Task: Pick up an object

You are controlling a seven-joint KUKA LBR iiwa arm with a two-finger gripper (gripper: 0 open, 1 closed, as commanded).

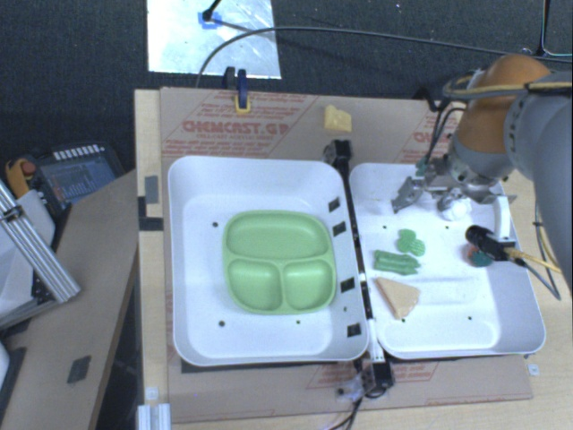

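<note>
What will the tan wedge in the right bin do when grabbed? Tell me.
The wedge looks like a stiff, solid piece, so it probably keeps its shape. It lies flat on the bin floor, so it is unlikely to roll. Its tapered sides may let it slip out of a pinch.

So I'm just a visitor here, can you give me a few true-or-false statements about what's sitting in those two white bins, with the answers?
1. The green divided plate lies in the left bin. True.
2. The tan wedge lies on the green divided plate. False: it lies in the right bin, near the divider between the bins.
3. The green pieces lie in the right bin. True.
4. The gripper hangs over the left bin. False: it is over the far part of the right bin.
5. The green divided plate has three compartments. True.
6. The yellow block lies inside the right bin. False: it sits on the brown board beyond the bins.
</note>
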